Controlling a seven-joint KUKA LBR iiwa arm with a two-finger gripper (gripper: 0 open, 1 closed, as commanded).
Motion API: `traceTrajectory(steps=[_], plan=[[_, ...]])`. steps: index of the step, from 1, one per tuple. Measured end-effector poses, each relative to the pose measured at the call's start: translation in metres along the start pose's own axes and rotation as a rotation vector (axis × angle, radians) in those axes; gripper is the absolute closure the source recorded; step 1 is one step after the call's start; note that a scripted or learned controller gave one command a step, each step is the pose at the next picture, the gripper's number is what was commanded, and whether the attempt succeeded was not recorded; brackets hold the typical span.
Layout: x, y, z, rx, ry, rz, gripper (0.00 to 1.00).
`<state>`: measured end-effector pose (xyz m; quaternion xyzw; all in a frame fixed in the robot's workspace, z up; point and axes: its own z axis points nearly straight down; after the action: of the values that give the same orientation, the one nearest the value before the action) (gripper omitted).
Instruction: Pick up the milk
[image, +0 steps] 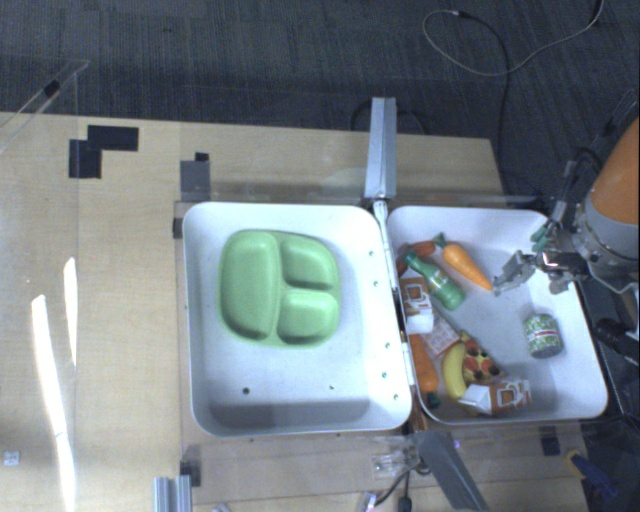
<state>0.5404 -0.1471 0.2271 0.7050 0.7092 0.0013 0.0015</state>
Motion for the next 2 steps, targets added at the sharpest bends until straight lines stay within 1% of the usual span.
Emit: traceTrajectory(steps=[1,2], plan=[[0.132,-0.052,0.034,0.001,0.001,-0.015,0.00],[0.038,-0.024,0.054,0.000,0.000,0.038,0.00]])
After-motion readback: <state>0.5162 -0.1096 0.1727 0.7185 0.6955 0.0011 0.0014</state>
